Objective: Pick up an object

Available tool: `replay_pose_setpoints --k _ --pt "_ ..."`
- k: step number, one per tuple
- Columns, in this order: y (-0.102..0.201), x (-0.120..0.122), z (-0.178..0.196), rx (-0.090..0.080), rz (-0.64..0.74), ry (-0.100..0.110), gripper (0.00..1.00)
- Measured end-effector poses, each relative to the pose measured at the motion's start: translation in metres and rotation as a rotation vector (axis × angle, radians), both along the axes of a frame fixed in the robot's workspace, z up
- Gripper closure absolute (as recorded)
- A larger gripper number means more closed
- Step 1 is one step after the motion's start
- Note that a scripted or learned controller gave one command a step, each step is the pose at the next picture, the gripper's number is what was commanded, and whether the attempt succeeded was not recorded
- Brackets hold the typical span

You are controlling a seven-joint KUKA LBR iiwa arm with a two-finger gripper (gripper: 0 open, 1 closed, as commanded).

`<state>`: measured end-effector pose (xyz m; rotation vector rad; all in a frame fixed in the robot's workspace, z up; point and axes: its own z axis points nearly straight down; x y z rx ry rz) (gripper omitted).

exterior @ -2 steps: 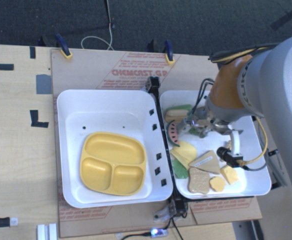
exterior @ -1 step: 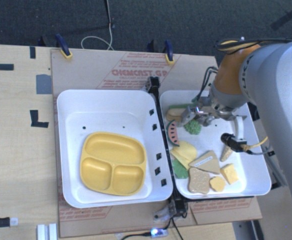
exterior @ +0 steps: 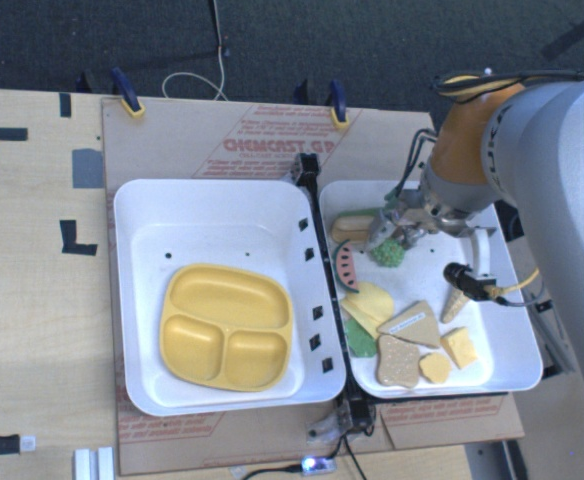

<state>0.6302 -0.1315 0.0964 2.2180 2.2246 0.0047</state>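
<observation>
Pincer low in the right bin, at its upper-left part, hanging directly over a small green broccoli piece; whether it is parted or closed cannot be told from this angle, and nothing can be confirmed between its tips

Likely target: the broccoli piece, lying on the bin floor just below the pincer, near the bin's left wall. Looks like toy food, so judged light and fairly stiff, with a knobbly top that should give some purchase. Best taken across the bushy head, squeezing from two opposite sides; the piece is small and could roll or skid on the smooth white floor

Neighbours close by: a tan bun-like piece just above-left, a watermelon slice to the left against the wall. Further down, well apart from the pincer: yellow pieces, bread slice, cheese cubes

Left bin holds a yellow divided plate

Arm comes in from the right, orange band above the wrist, wrist bent steeply down toward the bin floor
</observation>
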Motion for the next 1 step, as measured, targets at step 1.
replay_pose_setpoints --k 1 --pt "0.0752 -0.0239 0.0933 0.000 0.005 -0.002 1.00"
